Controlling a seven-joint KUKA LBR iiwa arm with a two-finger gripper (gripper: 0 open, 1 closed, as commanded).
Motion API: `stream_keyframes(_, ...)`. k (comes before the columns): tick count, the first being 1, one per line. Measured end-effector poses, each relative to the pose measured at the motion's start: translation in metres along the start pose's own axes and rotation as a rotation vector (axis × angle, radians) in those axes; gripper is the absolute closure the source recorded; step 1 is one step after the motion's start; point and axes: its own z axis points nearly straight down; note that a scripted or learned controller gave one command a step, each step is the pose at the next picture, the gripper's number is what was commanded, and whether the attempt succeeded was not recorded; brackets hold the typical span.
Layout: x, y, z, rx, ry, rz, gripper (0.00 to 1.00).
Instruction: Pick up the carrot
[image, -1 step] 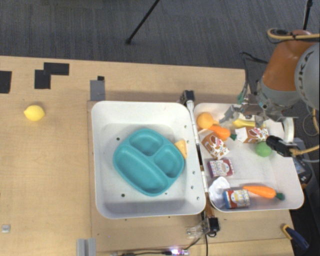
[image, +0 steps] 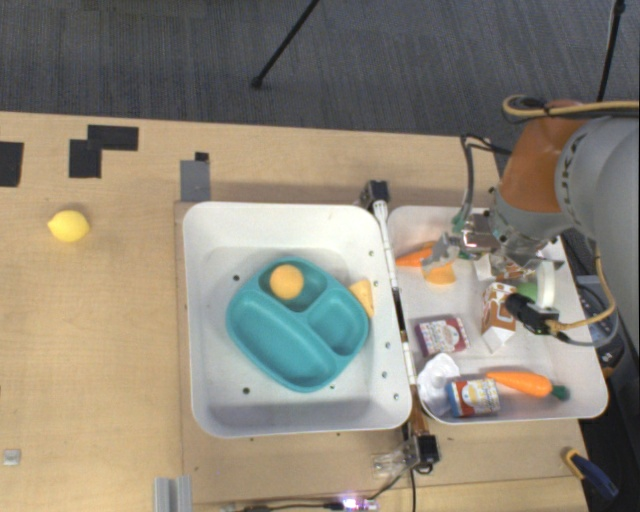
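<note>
A carrot (image: 520, 383), orange with a green stub at its right end, lies flat near the front edge of the right bin (image: 590, 395). A second orange tapered piece (image: 411, 257) lies at the bin's far left, beside a small orange wedge (image: 439, 273). My gripper (image: 474, 243) hangs low over the bin's far part, just right of that tapered piece and well back from the green-tipped carrot. The grey wrist and its orange band (image: 532, 160) rise behind the gripper to the right.
The right bin also holds a purple packet (image: 440, 335), a brown packet (image: 497, 306), a white-and-green item (image: 546, 285) and a can (image: 470, 396) left of the carrot. The left bin (image: 200, 300) holds a teal divided plate (image: 262, 338) with an orange ball (image: 287, 281). A lemon (image: 68, 226) lies on the bench.
</note>
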Motion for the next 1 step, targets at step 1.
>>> stream_keyframes(1, 0.0210, 0.0002, 0.0269, 0.004, 0.001, 0.120, 0.00)
